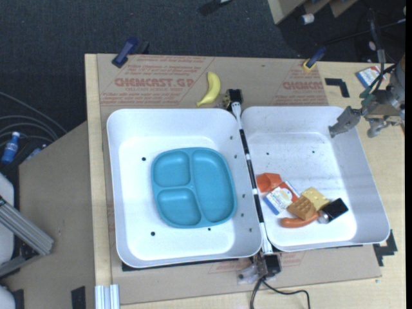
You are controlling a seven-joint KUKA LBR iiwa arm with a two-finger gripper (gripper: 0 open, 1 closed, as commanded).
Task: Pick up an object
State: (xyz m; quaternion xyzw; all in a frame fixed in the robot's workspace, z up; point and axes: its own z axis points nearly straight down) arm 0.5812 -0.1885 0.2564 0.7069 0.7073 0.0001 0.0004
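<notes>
Right bin [360, 172], near end: orange sausage-shaped piece [297, 221], brown waffle-like piece [301, 207], black block [334, 209], pale yellow piece [315, 196], blue-and-white packet [279, 198], orange-red piece [268, 181], all clustered close together, several touching. Left bin [122, 166]: one teal divided plate [192, 187], three compartments, lying flat at centre. Counter [167, 76], beyond the bins: yellow banana [210, 89], just outside the left bin's far rim. Claw [360, 124]: at the right bin's far right rim, well apart from the cluster, fingers spread, nothing between them.
</notes>
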